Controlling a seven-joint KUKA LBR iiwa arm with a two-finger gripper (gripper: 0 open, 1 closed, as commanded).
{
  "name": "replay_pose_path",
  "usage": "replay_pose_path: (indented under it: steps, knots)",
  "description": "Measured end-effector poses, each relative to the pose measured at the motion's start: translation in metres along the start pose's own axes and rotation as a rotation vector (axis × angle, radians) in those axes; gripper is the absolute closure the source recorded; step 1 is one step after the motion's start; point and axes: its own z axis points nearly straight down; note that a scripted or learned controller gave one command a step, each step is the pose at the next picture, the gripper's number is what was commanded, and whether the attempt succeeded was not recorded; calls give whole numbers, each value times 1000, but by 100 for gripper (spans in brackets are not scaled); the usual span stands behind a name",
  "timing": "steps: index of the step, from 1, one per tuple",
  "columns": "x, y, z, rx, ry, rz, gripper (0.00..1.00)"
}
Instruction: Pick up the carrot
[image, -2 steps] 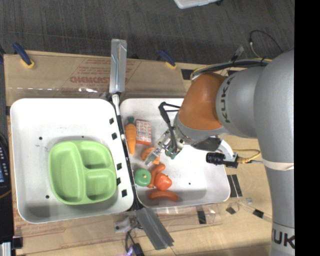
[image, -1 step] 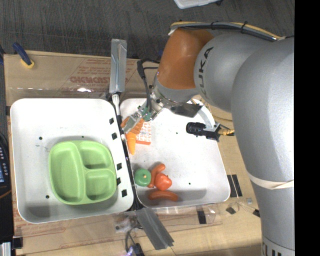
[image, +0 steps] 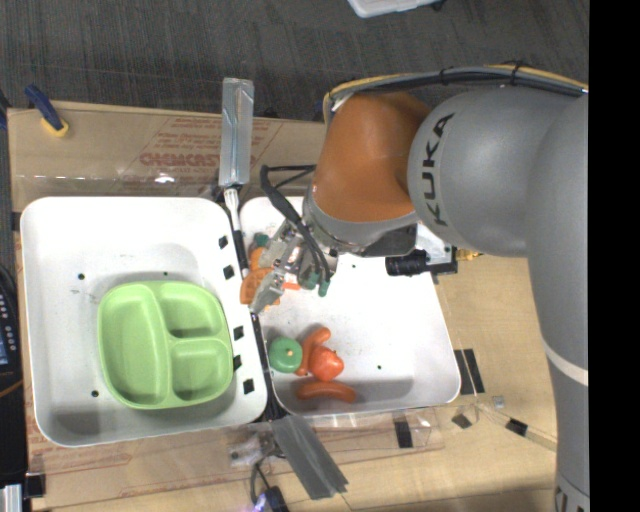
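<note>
From my seat I see the grey arm with its orange band (image: 365, 160) reaching into the right shallow white bin (image: 420, 340). Its two-finger gripper (image: 272, 275) hangs low by that bin's left wall, right over the slim orange carrot (image: 250, 280) (partly hidden there). I cannot tell whether anything is grasped. Near the bin's front lie orange toy pieces (image: 322, 365) and a green round piece (image: 285, 353). The left white bin (image: 60, 240) holds a pale green divided plastic tray (image: 165, 343).

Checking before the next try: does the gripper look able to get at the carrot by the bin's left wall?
Probably yes. The gripper hangs right over the carrot in the right bin, nothing lying between them. The bin's left wall close beside the carrot may crowd a finger.
</note>
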Motion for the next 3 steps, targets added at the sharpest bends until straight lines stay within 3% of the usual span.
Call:
replay_pose_path:
  steps: [1,2,3]
  knots:
    - [-45,-27,10,-1,-4,-452,100]
    - [-41,27,-9,-1,-3,-144,100]
    - [-65,27,-15,-1,-4,316,100]
